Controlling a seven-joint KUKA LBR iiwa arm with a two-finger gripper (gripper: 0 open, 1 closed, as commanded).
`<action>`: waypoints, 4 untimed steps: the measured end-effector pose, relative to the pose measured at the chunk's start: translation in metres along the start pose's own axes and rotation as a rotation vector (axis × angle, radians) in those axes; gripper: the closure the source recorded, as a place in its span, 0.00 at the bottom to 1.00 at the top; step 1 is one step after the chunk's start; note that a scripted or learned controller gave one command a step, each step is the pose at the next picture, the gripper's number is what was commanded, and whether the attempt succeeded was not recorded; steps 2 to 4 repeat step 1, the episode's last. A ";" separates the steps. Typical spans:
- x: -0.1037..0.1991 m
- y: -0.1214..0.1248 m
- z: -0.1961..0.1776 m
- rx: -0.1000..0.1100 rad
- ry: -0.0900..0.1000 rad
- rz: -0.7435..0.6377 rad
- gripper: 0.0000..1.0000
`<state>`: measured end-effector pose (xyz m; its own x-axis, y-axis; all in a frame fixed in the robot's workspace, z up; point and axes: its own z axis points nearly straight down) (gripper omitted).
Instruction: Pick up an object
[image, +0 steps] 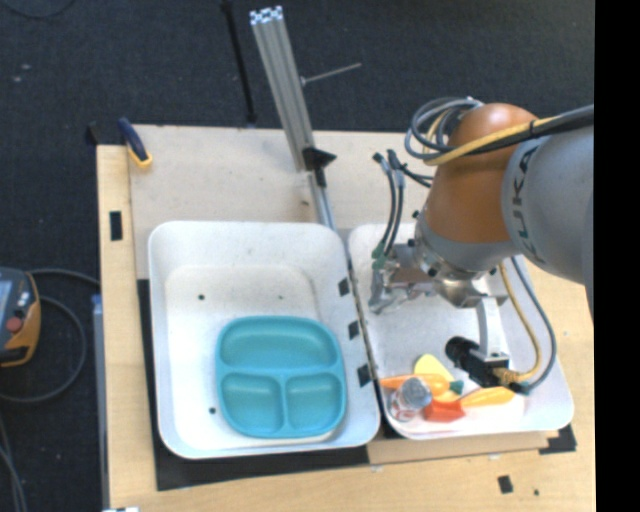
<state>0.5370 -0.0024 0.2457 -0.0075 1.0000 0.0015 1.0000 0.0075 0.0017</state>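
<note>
In the camera view, a pale counter (220, 170) is seen bearing two shallow white bins side by side. The left bin (175, 250) is occupied by a teal divided plate (282, 378), which is laid flat in the near half of the bin, with one long compartment on its far side and two smaller ones on its near side. A few dark specks are scattered over the bare floor of this bin.

The right bin (555, 405) is reached into by the grey arm (480, 190), whose orange band is seen above the wrist. The hand (385, 290) is placed low over the far left part of this bin, just beside the wall shared with the left bin. Whether the hand is spread or pressed together cannot be told, since it is seen from above and partly hidden by the wrist.

The loose things to be picked are gathered along the near wall of the right bin, well apart from the hand. A yellow piece (432, 368) is seen there, with a red and clear piece (410, 400) just nearer and an orange piece (487, 397) to its right. They are crowded close together, and their exact shapes cannot be made out.

On the far left corner of the counter a small blue and yellow tool (135, 143) is laid. A slanted metal rail (285, 80) is fixed beyond the bins.
</note>
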 end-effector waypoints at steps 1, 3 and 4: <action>0.059 -0.007 -0.004 -0.001 0.001 -0.002 1.00; 0.059 -0.007 -0.004 -0.001 0.001 -0.002 1.00; 0.059 -0.007 -0.004 -0.001 0.001 -0.002 1.00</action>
